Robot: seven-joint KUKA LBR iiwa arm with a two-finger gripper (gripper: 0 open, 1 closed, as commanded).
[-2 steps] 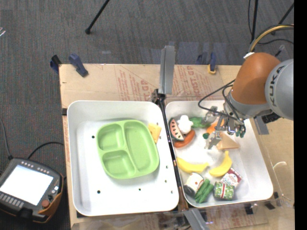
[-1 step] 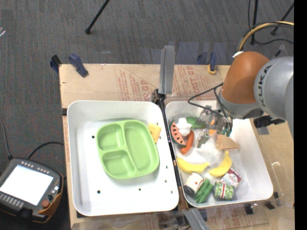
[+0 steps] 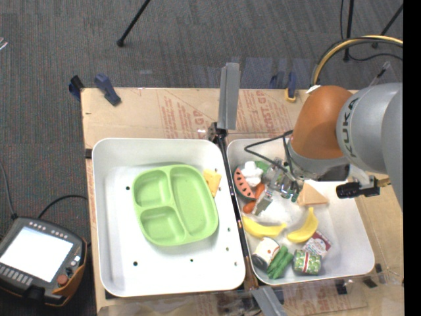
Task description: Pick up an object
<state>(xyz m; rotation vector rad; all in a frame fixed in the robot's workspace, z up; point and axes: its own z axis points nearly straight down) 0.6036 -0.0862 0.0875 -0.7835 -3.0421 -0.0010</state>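
Observation:
The arm reaches in from the right, and its gripper [image 3: 268, 199] hangs low over the middle of the right bin [image 3: 358, 242]. The metal fingertips sit just above a yellow banana [image 3: 263, 228], beside a watermelon slice [image 3: 245, 183] and a small red piece [image 3: 253, 199]. Nothing shows between the fingers. A tan wedge [image 3: 313, 195] lies right of the gripper and a second banana [image 3: 304, 227] below it. The left bin [image 3: 112, 170] holds a green divided plate [image 3: 176, 204] with a yellow cheese-like wedge [image 3: 212, 180] at its right edge.
At the right bin's front lie a white and red can [image 3: 266, 251], green pods [image 3: 281, 263] and a red and green packet [image 3: 309, 255]. A grey upright post [image 3: 229, 101] stands behind the bins. A teach pendant [image 3: 36, 259] sits at the lower left on the floor.

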